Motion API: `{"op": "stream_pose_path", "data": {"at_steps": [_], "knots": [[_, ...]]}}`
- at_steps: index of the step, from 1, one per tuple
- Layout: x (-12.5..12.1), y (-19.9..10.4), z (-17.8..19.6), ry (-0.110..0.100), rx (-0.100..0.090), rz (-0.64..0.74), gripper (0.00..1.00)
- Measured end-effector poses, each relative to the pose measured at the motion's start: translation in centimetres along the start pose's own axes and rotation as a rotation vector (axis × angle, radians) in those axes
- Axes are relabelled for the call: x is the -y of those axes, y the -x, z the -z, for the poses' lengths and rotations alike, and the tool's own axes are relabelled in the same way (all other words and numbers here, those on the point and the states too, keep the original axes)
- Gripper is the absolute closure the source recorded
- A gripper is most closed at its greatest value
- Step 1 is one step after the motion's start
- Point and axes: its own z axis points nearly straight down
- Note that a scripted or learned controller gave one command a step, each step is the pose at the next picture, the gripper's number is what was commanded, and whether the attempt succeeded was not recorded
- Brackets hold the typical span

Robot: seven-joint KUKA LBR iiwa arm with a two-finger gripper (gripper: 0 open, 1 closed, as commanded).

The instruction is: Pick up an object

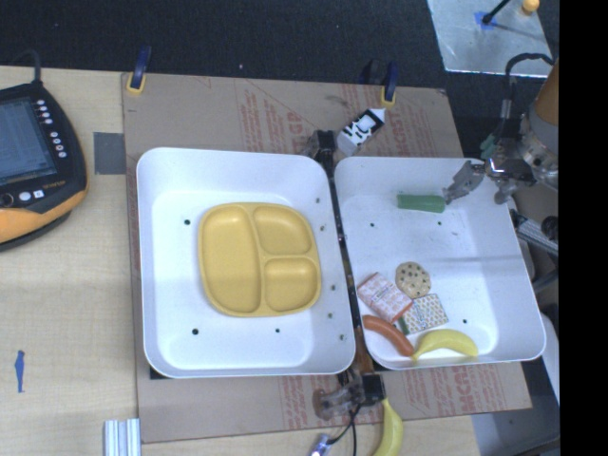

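The right bin (494,255) holds a flat green block (421,202) near its back edge. At its front lie a round cookie (412,277), a pink wrapped packet (384,296), a patterned packet (425,312), a sausage (388,335) and a banana (445,345). My gripper (482,184) hangs over the back right of this bin, open, with nothing between its fingers. Its left finger (462,182) is just right of the green block.
The left bin (171,331) holds a yellow divided plate (258,257). A teach pendant (33,164) lies at the far left of the bench. A second banana (388,430) lies below the bins, and a black-and-white item (359,129) lies behind them.
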Motion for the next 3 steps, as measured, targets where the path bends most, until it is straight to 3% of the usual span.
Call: {"op": "stream_pose_path", "data": {"at_steps": [1, 2, 3], "knots": [[5.4, -7.5, -8.1, -0.003, -0.001, 0.002, 0.0], [9.2, -6.2, -11.3, 0.0, 0.0, 0.002, 0.0], [9.0, -6.0, -10.0, 0.003, 0.002, 0.006, 1.0]]}}
